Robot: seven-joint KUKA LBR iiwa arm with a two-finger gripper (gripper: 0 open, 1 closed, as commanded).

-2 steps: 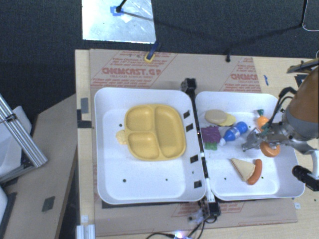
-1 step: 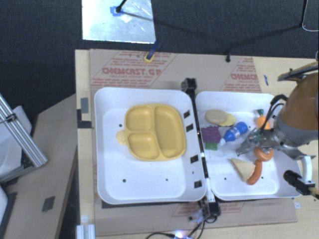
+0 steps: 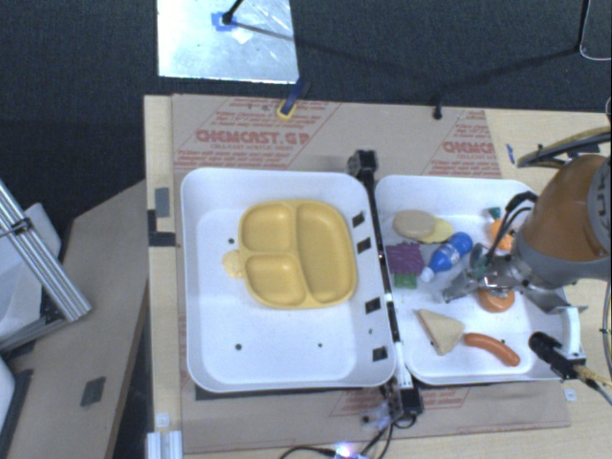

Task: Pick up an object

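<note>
At the near edge of the tan wooden counter [image 3: 115, 256], cables and a small lit connector hang just below the seam where the two shallow white bins meet. The right-hand white plastic bin [image 3: 421, 366] lies under the grey arm with its orange band [image 3: 572, 220]. The tool [image 3: 475, 283] sits low inside that bin, among the toys; whether it is released or clenched cannot be told, since the wrist and its cabling cover the tips.

Nearest of the task's things, just in front of the tool, lie a tan wedge-shaped toy sandwich [image 3: 441, 330] and an orange-red toy sausage [image 3: 491, 348]. An orange round toy [image 3: 495, 300] touches the tool's right side. To the tool's left lie a blue and white toy bottle [image 3: 447, 255] and a purple bunch of toy grapes [image 3: 404, 258], with a beige round toy biscuit [image 3: 416, 224] beyond them.

Well to the left of the tool, the other white plastic bin [image 3: 206, 333] holds a yellow three-compartment tray [image 3: 294, 253], with open floor all around it.

Farther back, brown board [image 3: 258, 137] under the bins reads "CHEMCAST GP" in red. Beyond it, a shiny metal plate [image 3: 228, 27] lies on dark carpet [image 3: 67, 84].
</note>
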